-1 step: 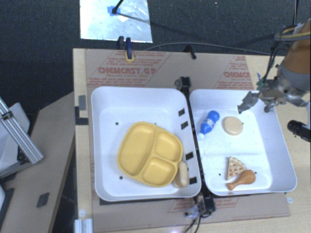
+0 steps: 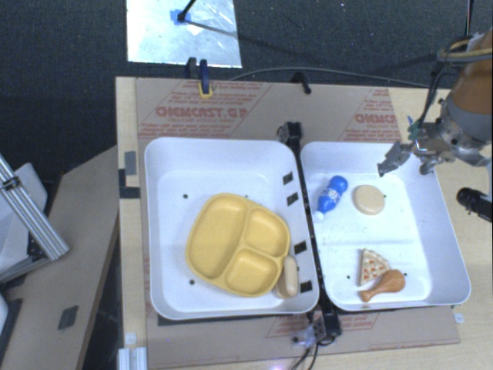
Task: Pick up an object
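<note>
Nearest, a drumstick point(image 2: 381, 285) and pizza slice point(image 2: 373, 266) lay in the right bin point(image 2: 439, 230); a yellow tray point(image 2: 237, 243) filled the left bin point(image 2: 169, 206). Farther, a cookie point(image 2: 369, 200) and blue bottle point(image 2: 332, 193) lay. Beyond them the gripper point(image 2: 407, 160) hovered, open, holding nothing.

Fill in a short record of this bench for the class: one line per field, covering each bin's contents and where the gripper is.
left bin: yellow divided tray; pale bread roll at the tray's near right corner
right bin: blue bottle, round cracker, pizza slice, drumstick
pizza slice and drumstick: touching, near front edge
gripper: above the right bin's far edge, holding nothing visible
arm: enters from the right
</note>
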